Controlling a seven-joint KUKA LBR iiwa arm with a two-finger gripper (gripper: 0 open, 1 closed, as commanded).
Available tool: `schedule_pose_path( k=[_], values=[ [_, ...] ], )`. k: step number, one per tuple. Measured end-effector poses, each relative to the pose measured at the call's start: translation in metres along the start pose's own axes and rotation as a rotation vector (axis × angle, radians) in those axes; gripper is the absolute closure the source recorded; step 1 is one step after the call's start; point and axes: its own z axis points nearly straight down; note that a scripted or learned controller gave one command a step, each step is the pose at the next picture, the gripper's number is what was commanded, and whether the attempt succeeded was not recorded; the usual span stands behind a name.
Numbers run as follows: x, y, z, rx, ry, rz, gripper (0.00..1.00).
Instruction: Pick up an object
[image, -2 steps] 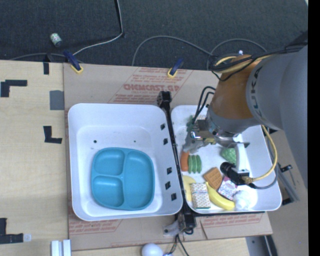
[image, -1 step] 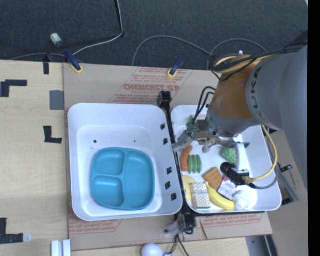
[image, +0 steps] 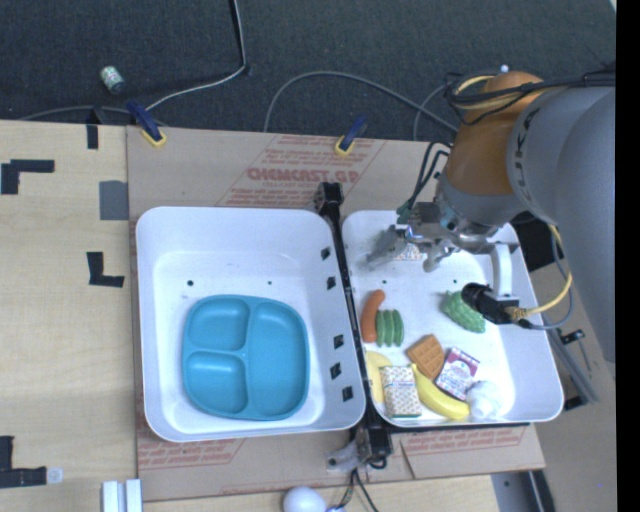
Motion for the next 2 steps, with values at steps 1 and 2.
schedule_pose_path(
  k=[1,2],
  values=[
    [-0.009,-0.069,0.0,0.001,0.001,0.001,0.0],
    [-0.032,-0.054,0.097,-0.008,-0.005,0.003,0.0]
  ],
)
